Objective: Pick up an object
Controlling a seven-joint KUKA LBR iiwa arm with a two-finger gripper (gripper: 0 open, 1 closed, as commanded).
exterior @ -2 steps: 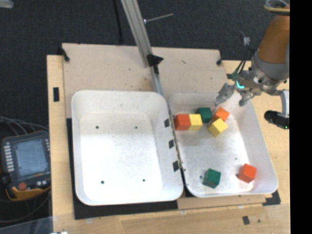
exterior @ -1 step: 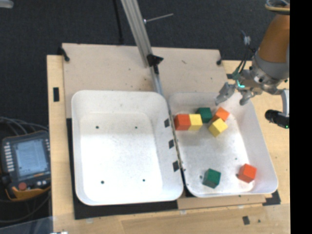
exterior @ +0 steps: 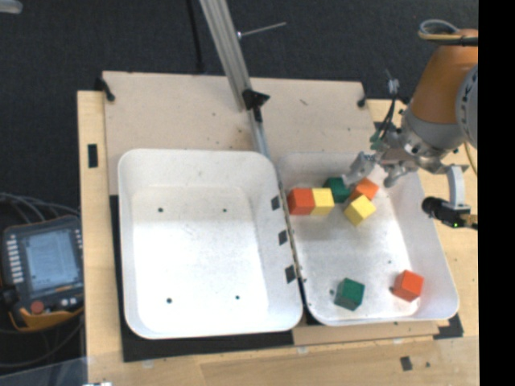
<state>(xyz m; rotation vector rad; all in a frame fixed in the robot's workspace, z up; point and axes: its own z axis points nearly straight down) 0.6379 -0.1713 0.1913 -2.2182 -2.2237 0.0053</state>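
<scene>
Dark carpet-like floor surrounds a pale wooden bench, matte, lightly scuffed, with black tape tabs at the edges. Nearest the camera, at the left, a handheld pendant with a grey screen and orange base lies on the floor; any writing on it is too small to read.

On the bench, two shallow white bins, glossy plastic with rounded corners. Left bin shows a speckled floor with a few small dark dots. Right bin holds the blocks, all small cubes with flat matte faces.

Near edge of the right bin: green cube and, well apart to its right, orange cube.

Farther in, a cluster: orange-red cube touching yellow cube, with dark green cube just behind them. Second yellow cube, tilted, sits just right of that group. Small orange cube is at the gripper tips, touching or just beside the yellow one.

Gripper, silvery metal, reaches in from the right, hanging over the far part of the right bin; whether the orange cube is between the fingers, or how far apart they stand, cannot be told. Grey wrist and orange band above it.

Beyond the bins, a ribbed aluminium post leans across the far bench.
</scene>
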